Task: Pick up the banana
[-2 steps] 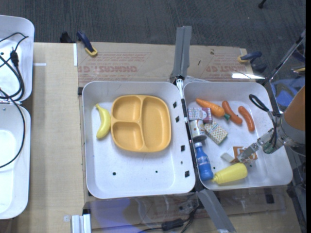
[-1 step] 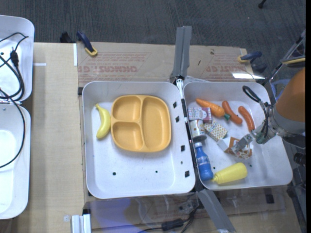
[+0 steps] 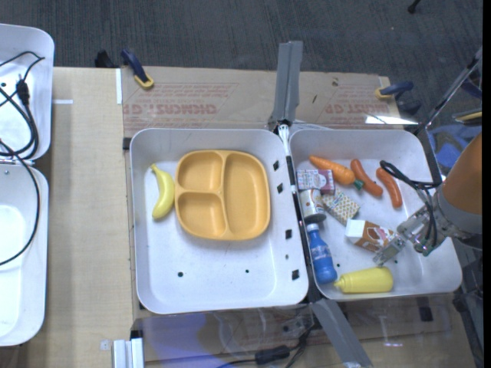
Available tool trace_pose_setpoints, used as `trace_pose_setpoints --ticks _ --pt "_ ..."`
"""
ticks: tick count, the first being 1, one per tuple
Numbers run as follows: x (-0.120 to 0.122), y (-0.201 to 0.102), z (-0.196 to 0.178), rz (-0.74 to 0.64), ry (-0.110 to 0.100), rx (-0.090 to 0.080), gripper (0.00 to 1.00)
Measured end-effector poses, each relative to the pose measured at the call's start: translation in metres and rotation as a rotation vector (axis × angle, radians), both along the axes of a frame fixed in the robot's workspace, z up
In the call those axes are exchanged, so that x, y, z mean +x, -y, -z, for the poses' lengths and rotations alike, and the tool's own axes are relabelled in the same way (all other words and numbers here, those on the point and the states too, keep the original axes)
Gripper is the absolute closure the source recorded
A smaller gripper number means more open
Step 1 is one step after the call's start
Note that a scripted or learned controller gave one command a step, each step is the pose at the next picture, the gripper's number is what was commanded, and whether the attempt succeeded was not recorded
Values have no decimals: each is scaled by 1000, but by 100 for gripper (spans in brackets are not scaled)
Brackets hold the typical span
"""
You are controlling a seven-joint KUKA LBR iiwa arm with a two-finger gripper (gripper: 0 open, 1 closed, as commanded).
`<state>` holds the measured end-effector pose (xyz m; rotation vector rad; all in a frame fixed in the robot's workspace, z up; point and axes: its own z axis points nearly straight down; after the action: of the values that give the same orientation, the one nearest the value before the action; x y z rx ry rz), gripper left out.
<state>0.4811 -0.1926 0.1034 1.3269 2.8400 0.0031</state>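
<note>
Hugging left bin [image 3: 146, 282] wall, banana [image 3: 162, 192] touching yellow tray [image 3: 224, 194] edge.

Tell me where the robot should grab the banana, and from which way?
Probably across the banana's thick middle, coming straight down. It lies flat in the left bin, curved, close beside the yellow plate, so the fingers should straddle its narrow width.
</note>
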Motion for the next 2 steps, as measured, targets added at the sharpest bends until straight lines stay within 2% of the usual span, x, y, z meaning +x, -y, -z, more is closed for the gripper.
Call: trace_pose_setpoints --ticks 1,2 --pt "6 -45 7 -234 18 -8 0" --pt "-2 -14 -46 -777 -7 1 0"
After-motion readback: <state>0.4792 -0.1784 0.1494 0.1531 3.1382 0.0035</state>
